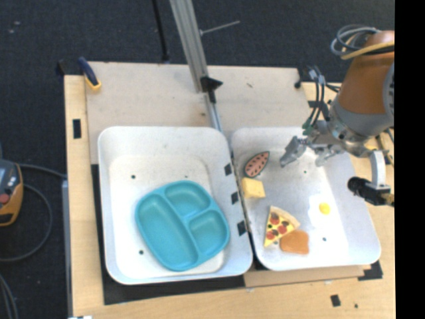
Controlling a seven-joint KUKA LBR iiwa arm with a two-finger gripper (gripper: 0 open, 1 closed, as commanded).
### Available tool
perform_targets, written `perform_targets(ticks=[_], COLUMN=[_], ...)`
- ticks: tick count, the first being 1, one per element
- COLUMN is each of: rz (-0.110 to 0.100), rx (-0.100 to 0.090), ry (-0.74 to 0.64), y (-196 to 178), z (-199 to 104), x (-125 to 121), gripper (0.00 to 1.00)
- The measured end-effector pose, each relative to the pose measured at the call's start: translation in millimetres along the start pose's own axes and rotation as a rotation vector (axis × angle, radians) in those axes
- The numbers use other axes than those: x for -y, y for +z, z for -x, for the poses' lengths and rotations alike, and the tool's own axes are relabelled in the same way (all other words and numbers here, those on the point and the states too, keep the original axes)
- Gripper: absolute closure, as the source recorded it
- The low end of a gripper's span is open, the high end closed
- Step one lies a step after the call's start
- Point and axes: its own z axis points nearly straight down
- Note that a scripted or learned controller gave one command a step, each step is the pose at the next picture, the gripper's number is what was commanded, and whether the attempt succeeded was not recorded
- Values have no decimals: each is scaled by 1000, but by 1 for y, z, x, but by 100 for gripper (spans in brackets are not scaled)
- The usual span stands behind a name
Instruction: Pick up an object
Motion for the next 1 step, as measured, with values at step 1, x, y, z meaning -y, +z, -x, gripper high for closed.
perform_targets(ticks=[1], rz=[-2], rx=[0], ry=[1], y=[42], z=[-1], x=[-1], gripper=[0])
